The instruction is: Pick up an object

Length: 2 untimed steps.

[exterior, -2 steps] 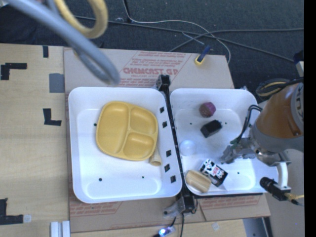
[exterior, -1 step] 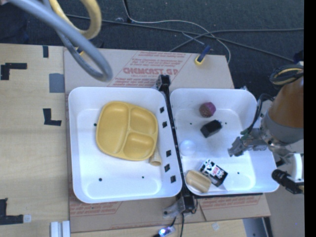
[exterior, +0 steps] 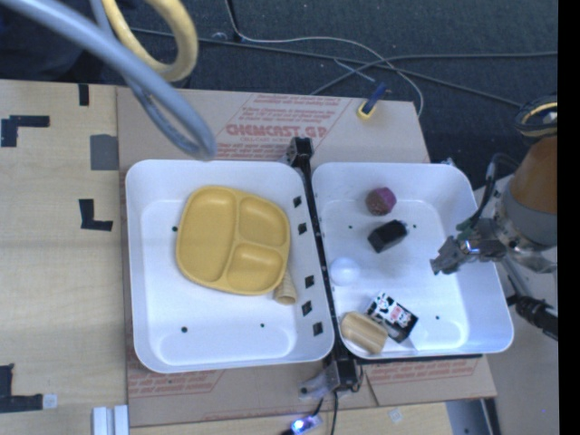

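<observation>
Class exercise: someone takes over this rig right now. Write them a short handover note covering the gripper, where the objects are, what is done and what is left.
Gripper: over the right bin's right side, holding nothing visible.
Right bin: purple ball, black block, white ball, black-and-white item, tan wooden block.
Left bin: yellow divided plate, small tan cone by its lower edge.
Done: nothing picked.
Left: the whole pick.
</observation>
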{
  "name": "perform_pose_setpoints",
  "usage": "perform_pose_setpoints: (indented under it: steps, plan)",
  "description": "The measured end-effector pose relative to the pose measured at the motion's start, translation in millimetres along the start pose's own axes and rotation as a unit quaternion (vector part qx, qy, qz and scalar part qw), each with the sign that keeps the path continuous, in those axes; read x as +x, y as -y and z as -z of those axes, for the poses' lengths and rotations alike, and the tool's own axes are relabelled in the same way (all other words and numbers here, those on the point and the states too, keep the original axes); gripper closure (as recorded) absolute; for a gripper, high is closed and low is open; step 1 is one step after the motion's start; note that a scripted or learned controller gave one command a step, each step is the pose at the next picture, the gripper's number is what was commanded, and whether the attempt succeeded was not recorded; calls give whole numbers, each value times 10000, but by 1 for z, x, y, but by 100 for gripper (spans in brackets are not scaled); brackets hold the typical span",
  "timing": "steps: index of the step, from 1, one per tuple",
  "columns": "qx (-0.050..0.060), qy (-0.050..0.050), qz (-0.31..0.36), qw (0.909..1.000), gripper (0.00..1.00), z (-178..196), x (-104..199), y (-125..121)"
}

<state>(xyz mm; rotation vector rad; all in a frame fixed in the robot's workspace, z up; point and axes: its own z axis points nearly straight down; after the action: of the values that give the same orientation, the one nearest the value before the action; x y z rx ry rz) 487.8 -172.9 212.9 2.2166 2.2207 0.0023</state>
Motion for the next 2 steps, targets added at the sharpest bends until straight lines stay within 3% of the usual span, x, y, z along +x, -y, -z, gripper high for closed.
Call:
perform_pose_setpoints:
  steps: [1, 2]
  plan:
    - [-2, 2, 1, 10000, 100, 53, 0, -1]
    - [22, -16, 24, 10000, 100, 53, 60, -1]
